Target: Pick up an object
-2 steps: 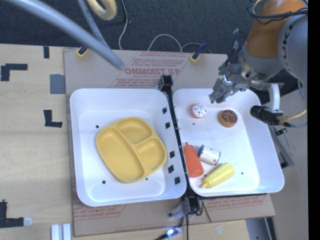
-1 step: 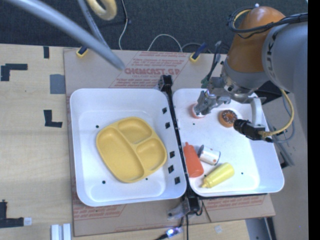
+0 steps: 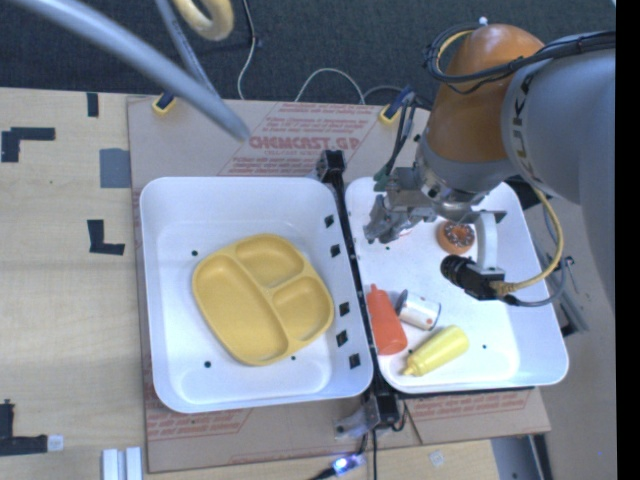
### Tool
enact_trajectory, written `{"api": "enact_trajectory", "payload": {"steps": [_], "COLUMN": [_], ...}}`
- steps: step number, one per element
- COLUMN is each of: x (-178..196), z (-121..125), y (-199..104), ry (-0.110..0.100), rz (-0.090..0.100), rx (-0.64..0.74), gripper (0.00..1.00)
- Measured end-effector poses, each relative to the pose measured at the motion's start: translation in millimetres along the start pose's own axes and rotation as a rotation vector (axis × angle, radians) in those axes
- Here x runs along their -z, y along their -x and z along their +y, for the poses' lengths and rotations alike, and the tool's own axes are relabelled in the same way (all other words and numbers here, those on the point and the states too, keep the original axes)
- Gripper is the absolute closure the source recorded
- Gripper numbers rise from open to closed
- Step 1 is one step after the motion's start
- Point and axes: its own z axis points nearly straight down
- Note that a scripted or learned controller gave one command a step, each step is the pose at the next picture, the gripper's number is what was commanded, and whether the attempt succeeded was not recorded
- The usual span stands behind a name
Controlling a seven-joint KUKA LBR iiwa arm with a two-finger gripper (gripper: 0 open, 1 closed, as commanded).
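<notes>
Trouble from the camera view looks likeliest at the grasp: the tool (image 3: 388, 218) hangs over bare floor in the right bin (image 3: 530, 363), and whether it is wide or narrow I cannot tell. The candidates lie near the front wall, touching or nearly so, and may roll aside: one orange piece (image 3: 385, 321), one white cylinder (image 3: 420, 313), one yellow bottle (image 3: 436, 351). One small round item (image 3: 458, 235) sits apart. One yellow divided plate (image 3: 263, 297) lies in the left bin (image 3: 165, 268).
</notes>
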Motion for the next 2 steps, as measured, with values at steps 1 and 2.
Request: {"api": "enact_trajectory", "payload": {"steps": [1,2], "x": [-3,1], "z": [-16,-45], "y": [-42,-88], "ry": [-0.001,-0.001], "rz": [-0.001,-0.001], "rx": [0.000,0.000], "gripper": [1.00,1.00]}}
